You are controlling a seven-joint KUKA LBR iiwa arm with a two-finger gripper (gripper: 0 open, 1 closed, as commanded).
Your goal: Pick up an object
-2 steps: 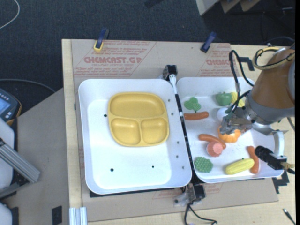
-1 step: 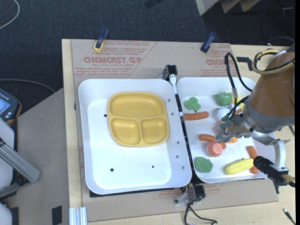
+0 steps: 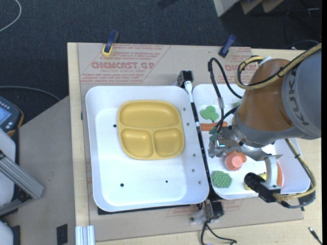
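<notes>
In the right bin (image 3: pixel 204 93) lie several small toy foods. A green leafy piece (image 3: pixel 208 113) sits near the far left, with an orange carrot-like piece (image 3: pixel 206 127) just below it. A pink-orange round piece (image 3: pixel 235 161) and a green bumpy round piece (image 3: pixel 222 178) lie nearer the front. An orange strip (image 3: pixel 279 174) shows at the right, behind the arm. My gripper (image 3: pixel 220 142) hangs low over the bin's left side, between the carrot piece and the pink round piece, and the arm's wrist hides much of the bin.
The left bin (image 3: pixel 102 172) holds a yellow three-compartment plate (image 3: pixel 151 128) in its far half. A raised divider (image 3: pixel 196 131) separates the two bins. Blue and yellow clamps (image 3: pixel 109 44) grip the cardboard at the back edge.
</notes>
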